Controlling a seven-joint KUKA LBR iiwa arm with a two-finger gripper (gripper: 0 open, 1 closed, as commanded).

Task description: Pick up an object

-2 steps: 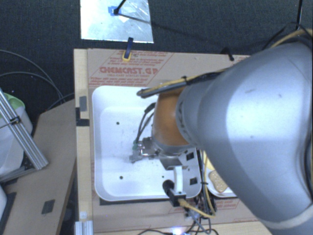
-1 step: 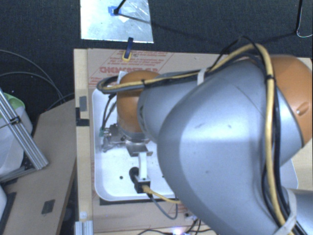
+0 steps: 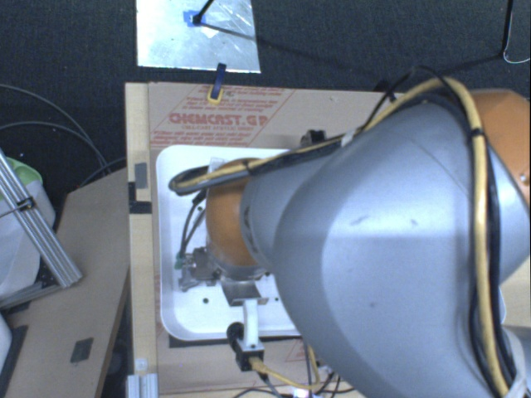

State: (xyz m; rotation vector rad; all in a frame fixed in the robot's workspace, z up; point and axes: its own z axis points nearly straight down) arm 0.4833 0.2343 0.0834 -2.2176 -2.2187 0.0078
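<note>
Wrist [image 3: 195,268] angled down into a white bin [image 3: 170,222], the orange band [image 3: 226,226] just above it. My own grey arm [image 3: 390,247] lies across most of the bin, since I reach in low and from the side. The jaws sit somewhere below the wrist hardware, hidden by it; I cannot tell whether they are wide, narrow or closed on anything. The object I am meant to pick is likewise hidden: my guess is that it lies under or right beside the jaws, because the wrist is parked over that patch of bin floor, but I cannot tell what it is or exactly where. The bin floor on the far side of the jaws from my arm is bare white, and so is the strip toward the bin's rim. The cable bundle [image 3: 216,171] loops over the band and down to the wrist, slack enough, I judge, to let the wrist turn without tugging. The bin rests on a printed cardboard sheet [image 3: 224,114], probably there to protect the table [image 3: 91,247]. Well beyond the jaws, past the cardboard's edge, a shiny metal sheet [image 3: 195,23] lies flat. An aluminium rail [image 3: 37,222] leans well apart from the jaws, off the table's side. Judgement: descent or grasp stage, with the outcome unknown.
</note>
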